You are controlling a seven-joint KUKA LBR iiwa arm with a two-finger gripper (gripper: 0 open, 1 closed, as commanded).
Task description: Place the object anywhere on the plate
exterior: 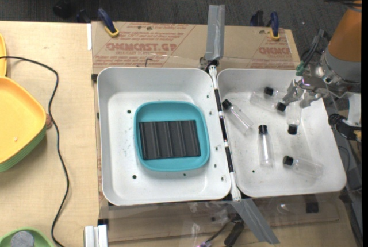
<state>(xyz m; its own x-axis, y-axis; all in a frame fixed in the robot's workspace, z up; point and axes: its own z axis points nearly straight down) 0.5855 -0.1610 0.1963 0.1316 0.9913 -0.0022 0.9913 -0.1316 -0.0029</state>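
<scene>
Lying in the right bin (328, 180) are several clear vials with black caps. One vial (236, 115) sits at the bin's left side, long axis running diagonally, cap pointing far-left. Another vial (264, 145) lies near the middle, long axis near-to-far, cap at the far end. A third (302, 165) rests near the right, cap pointing left. A fourth (293, 120) lies just under the gripper, cap toward the near side; two more caps show close to the gripper's left, bodies hard to make out. Teal plate (171, 136) with a dark ribbed centre sits in the left bin (115, 142), well apart from every vial. Arm comes in from the right, orange band up high, wrist tipped down over the right bin's far-right part. Gripper (300, 92) hovers there; cannot tell whether it grasps anything.
</scene>
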